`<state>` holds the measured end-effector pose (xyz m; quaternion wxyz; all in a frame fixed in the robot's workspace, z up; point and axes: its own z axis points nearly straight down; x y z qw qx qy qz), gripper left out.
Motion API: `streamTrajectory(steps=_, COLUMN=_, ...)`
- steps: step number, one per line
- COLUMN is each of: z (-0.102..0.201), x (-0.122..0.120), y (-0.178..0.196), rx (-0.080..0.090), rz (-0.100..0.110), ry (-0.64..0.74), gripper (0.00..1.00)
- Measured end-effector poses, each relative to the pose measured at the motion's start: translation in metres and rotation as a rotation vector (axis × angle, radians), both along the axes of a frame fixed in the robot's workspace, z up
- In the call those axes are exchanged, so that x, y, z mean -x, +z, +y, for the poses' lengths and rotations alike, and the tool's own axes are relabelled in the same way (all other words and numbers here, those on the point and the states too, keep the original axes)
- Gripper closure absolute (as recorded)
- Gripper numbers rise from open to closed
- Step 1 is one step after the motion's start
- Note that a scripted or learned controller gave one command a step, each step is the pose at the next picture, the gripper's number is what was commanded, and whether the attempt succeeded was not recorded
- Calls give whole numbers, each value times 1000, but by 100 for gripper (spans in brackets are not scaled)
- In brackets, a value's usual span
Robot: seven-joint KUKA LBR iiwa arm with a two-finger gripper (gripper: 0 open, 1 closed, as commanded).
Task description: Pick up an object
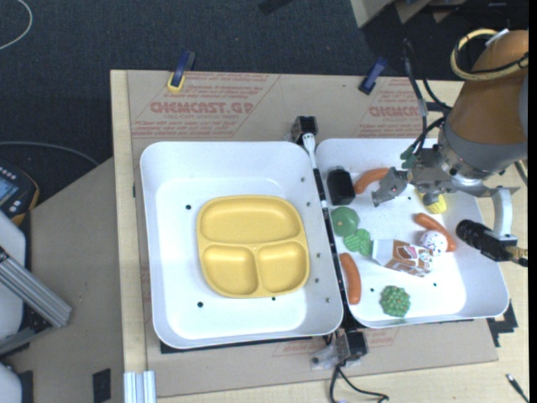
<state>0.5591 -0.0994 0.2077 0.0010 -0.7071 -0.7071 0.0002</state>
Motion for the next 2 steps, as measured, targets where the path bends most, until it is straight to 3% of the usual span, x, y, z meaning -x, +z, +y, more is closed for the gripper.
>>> streamTrajectory(steps=2, z=-8, x=7, y=-101, rx=-1, rz=5, ry=-1, gripper=0)
